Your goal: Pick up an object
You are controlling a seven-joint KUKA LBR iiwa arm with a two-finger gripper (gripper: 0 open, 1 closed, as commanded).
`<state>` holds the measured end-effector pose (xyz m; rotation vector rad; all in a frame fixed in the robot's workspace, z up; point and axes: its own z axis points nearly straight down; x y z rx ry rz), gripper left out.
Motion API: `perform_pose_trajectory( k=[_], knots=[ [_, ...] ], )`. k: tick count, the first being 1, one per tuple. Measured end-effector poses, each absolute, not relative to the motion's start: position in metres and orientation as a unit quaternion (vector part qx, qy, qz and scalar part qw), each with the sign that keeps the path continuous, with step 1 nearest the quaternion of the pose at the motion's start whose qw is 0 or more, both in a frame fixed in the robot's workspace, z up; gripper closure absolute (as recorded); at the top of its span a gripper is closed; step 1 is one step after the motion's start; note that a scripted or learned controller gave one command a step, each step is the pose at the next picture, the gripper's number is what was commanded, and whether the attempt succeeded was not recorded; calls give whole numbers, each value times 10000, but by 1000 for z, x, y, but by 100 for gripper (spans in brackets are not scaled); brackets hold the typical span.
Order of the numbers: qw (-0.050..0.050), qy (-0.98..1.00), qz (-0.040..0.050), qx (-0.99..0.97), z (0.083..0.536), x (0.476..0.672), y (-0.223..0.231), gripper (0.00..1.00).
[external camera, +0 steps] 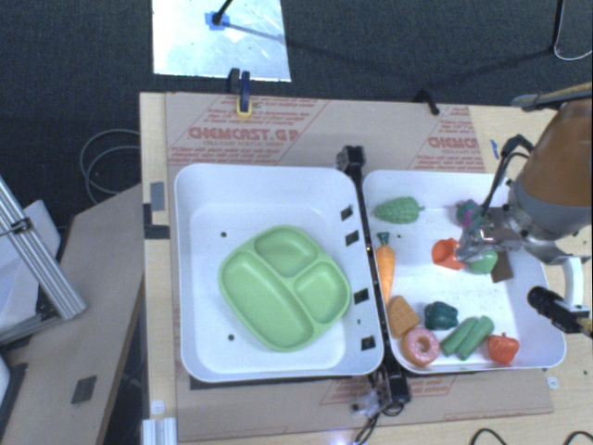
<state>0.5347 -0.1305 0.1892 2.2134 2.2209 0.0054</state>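
Toys for the picking all lie in the right bin (554, 336), so that is where the arm works; the left bin (199, 248) bears just a green divided plate (283, 288), lying flat and slightly turned near its middle, likely waiting as somewhere to set things down. Crossing the hinge between the bins, a carrot (384, 265) lies lengthwise along the right bin's left wall, with a knobbly green vegetable (398, 210) above it and a tan piece (401, 315) and a pink doughnut (422, 346) below; a dark green pepper (441, 315) and green pods (466, 336) sit near the front rim, a red tomato-like piece (503, 348) beyond them. Further right, the gripper (479, 242) is down in the bin, right over a tight cluster: a red-orange piece (446, 253) just left of it, a light green piece (482, 263) under it, something purple (466, 213) behind. Whether its fingers are spread or pinching I cannot tell; the wrist hides them, so no grasp can be claimed.
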Motion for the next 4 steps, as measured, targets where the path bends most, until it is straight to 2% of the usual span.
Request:
perform_pose_trajectory(
  k=[1, 2, 3, 4],
  knots=[
    [22, 7086, 14, 7056, 227, 536, -131, 100],
    [16, 7105, 23, 7037, 234, 576, -90, 100],
    [6, 7107, 17, 7035, 222, 603, -41, 100],
    [17, 7099, 22, 7043, 226, 642, -6, 100]
  ],
)
